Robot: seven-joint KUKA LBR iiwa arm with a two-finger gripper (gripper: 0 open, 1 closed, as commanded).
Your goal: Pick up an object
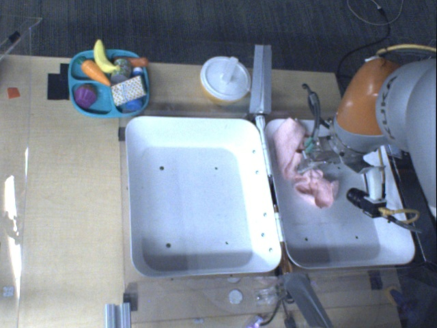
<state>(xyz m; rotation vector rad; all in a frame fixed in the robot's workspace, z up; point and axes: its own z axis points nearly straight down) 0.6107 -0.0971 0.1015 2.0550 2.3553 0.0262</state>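
A pink cloth (300,162) is seen crumpled along the right bin's (355,251) left wall. The hand (318,152) is lowered onto it (spread or pinching cannot be told). Soft, light fabric is best taken at a raised fold.

I have one fixed camera above the bench (61,183), looking down at a slant. It frames both bins, left (198,132) and right (341,248), fairly near. The arm (396,108) enters from the view's right.
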